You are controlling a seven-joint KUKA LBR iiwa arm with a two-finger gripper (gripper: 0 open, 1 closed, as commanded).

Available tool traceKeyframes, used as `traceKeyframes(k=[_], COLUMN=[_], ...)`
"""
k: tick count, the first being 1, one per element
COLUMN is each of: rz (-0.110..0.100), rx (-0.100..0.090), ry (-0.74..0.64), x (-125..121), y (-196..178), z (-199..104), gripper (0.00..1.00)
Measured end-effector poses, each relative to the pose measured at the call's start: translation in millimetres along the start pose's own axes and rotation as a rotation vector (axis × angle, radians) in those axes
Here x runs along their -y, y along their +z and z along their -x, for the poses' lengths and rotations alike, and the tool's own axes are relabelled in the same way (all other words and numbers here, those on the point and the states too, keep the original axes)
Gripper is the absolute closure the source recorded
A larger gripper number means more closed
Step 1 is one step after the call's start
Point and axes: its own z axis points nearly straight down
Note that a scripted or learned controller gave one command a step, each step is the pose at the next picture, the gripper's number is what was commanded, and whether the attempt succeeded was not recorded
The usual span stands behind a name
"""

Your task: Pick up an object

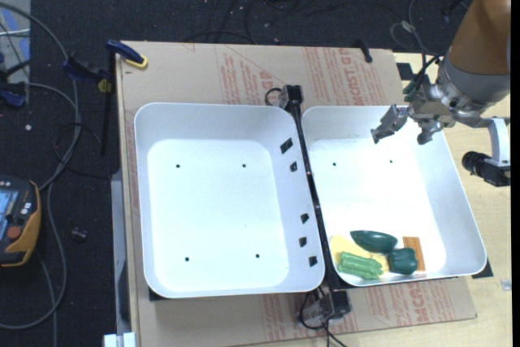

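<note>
Several small objects lie in the front corner of the right bin (439, 166): a dark green oval piece (373, 239), a light green ridged piece (358, 265), a teal chunk (402, 260), a yellow flat piece (344, 245) and an orange block (414, 245). My gripper (404, 128) hangs above the back right part of this bin, far from the objects. Its two fingers are spread apart with nothing between them.
The left bin (215, 199) stands beside the right one, with a black divider strip (305, 175) between them. Both rest on a cardboard sheet (244, 69). Cables and a clamp (126, 54) lie beyond the bench's back edge.
</note>
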Motion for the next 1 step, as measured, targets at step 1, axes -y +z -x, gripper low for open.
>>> traceKeyframes(k=[1], rz=[-0.009], rx=[-0.002], ry=[-0.002], x=[74.3], y=[79.3], z=[-50.1], gripper=[0.0])
